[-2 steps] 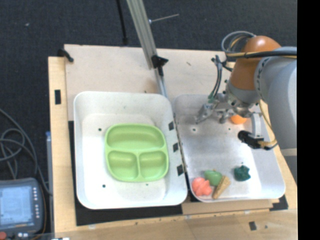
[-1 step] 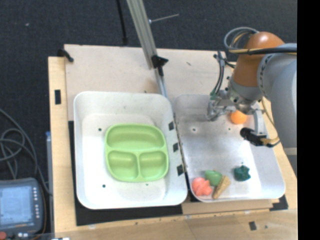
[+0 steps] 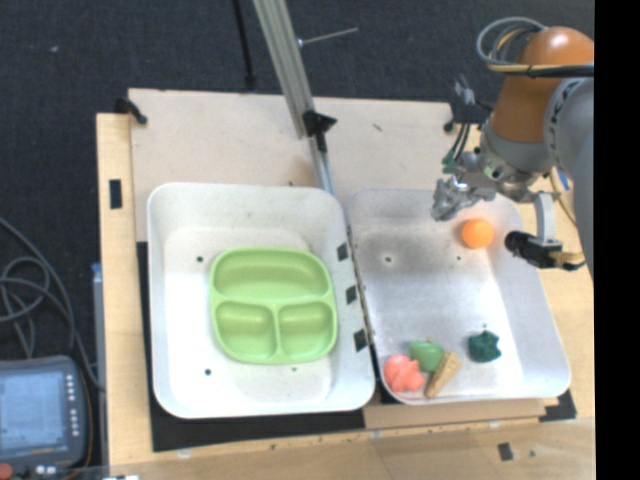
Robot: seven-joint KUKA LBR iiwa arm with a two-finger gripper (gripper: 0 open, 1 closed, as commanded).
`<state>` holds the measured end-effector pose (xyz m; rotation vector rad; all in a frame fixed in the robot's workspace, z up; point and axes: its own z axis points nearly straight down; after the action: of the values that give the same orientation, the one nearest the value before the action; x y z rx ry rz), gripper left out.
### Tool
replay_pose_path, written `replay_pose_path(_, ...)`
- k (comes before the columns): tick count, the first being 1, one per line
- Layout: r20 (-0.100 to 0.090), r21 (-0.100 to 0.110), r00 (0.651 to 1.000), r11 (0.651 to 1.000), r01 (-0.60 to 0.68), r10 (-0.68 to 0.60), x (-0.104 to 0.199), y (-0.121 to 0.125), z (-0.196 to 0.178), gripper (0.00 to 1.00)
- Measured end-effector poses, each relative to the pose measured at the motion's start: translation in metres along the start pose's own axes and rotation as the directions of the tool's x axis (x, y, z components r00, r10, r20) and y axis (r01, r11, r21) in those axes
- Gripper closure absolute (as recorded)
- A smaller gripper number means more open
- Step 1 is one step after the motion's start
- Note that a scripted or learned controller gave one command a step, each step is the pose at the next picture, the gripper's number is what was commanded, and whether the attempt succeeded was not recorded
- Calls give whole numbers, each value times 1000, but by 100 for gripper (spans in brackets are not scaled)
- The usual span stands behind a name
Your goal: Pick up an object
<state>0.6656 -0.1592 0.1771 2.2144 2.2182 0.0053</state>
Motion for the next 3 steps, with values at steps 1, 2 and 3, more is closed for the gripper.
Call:
replay_pose_path(1, 0, -1, 1000, 1000, 1, -1, -2, 2, -55, 100)
replay_pose_path(2, -3, 7, 1000, 1000, 3, -3, 40, -19, -53, 100)
replay_pose_path(3, -3, 8, 1000, 1000, 4, -4, 89, -33, -46, 100)
